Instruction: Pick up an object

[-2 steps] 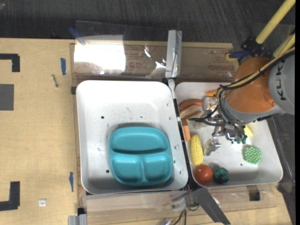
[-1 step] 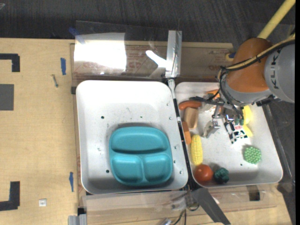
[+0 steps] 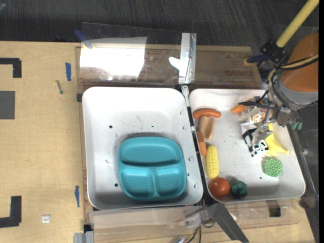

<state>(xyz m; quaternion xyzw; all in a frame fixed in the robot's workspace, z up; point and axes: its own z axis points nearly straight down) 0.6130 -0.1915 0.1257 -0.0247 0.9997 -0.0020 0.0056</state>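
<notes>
Gripper low in right bin; can't tell its state or hold. Yellow item just beside, green ball below. Pick not confirmed.

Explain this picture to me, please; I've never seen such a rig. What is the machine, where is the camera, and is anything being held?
A single fixed camera looks down at a slant on two shallow white bins. The left bin holds a teal divided tray. The right bin holds toy food: a hot dog, corn, a tomato, a dark green piece and a light green ball. The robot arm, grey with an orange band, reaches in from the right. Its gripper hangs low over the right bin, near a yellow piece. Whether it holds anything is too cluttered to tell.
</notes>
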